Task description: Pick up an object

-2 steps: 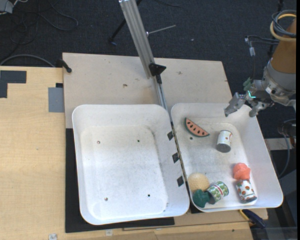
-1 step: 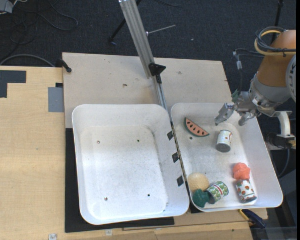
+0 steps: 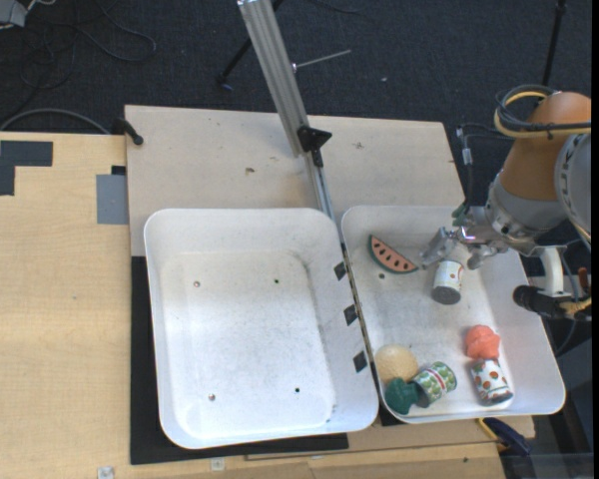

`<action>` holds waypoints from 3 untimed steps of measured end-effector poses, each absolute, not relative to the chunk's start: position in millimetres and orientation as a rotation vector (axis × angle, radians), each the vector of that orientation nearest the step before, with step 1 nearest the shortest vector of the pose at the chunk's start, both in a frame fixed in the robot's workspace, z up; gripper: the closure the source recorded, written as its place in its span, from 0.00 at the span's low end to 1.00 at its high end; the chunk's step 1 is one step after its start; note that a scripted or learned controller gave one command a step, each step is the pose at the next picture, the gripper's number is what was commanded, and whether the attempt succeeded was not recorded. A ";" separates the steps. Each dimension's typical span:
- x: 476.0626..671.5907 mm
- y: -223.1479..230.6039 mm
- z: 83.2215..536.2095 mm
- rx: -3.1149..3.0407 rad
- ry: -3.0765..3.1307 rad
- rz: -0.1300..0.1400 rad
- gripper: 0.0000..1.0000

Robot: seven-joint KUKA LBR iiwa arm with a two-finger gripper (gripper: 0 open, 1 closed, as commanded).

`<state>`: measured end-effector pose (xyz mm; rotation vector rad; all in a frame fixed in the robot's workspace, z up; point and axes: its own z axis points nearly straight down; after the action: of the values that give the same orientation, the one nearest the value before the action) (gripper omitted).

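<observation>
The right bin (image 3: 539, 392) holds several small things. A watermelon slice (image 3: 392, 255) lies near its far left. A white-grey cylinder (image 3: 446, 280) sits just below my gripper (image 3: 457, 252), which hovers over the bin's far middle. Whether the gripper has hold of the cylinder is unclear from this angle. Near the front lie an orange-red lump (image 3: 482, 341), a strawberry-print can (image 3: 490, 380), a green-banded can (image 3: 435, 380), a pale yellow ball (image 3: 396, 360) and a dark green piece (image 3: 402, 396).
The left bin (image 3: 165, 267) stands beside the right one, and black clips (image 3: 347, 312) sit along the shared wall. A slanted metal rail (image 3: 280, 78) rises behind the bins. Cables and a black fitting (image 3: 544, 297) hang by the arm at the right.
</observation>
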<state>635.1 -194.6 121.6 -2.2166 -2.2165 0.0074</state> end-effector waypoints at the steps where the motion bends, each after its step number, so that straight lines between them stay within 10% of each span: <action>1: 634.6 -193.3 89.1 -2.218 -2.219 0.005 0.00; 2: 635.5 -193.6 101.5 -2.220 -2.220 0.002 1.00; 3: 627.7 -189.5 156.1 -2.227 -2.221 -0.003 1.00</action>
<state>627.7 -189.5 156.1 -2.2270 -2.2205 -0.0033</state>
